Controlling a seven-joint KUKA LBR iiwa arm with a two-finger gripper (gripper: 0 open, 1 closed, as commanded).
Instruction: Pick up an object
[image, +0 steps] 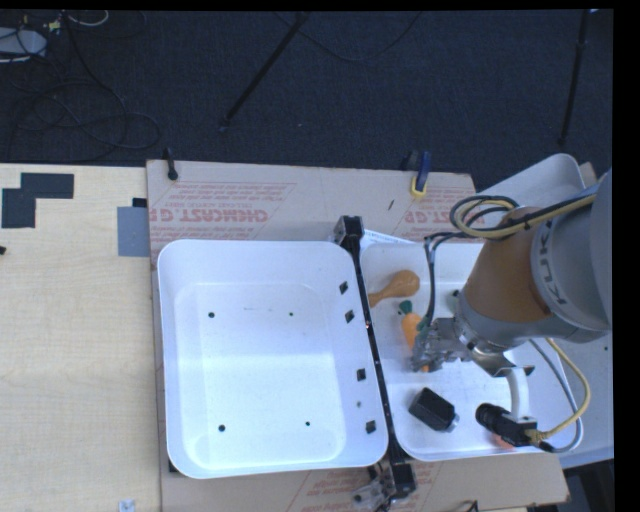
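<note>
Black block (433, 409) near right bin's (447, 452) front rim, claw (428, 357) above.

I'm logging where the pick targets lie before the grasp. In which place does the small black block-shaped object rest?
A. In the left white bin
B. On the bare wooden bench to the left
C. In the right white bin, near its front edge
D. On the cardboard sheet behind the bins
C: the small black block-shaped object lies on the floor of the right white bin, near its front edge, below the gripper.
</note>
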